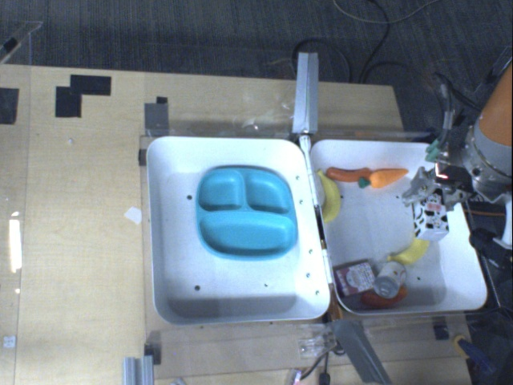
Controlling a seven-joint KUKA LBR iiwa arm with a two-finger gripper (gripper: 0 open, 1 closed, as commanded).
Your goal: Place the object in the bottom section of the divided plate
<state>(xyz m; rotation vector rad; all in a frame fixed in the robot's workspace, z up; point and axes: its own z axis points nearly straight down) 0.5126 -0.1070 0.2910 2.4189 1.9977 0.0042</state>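
Observation:
A blue divided plate lies in the left bin. It has two small sections at the far side and one wide section at the near side. My gripper hangs over the right part of the right bin, far from the plate. A small white object with black patches sits directly under the gripper, and whether it is held cannot be made out. A yellow banana lies just below that object.
The right bin also holds a second banana against its left wall, an orange and red carrot-like toy at the far side, and a dark red packet with a grey can near the front. A metal divider stands behind the bins.

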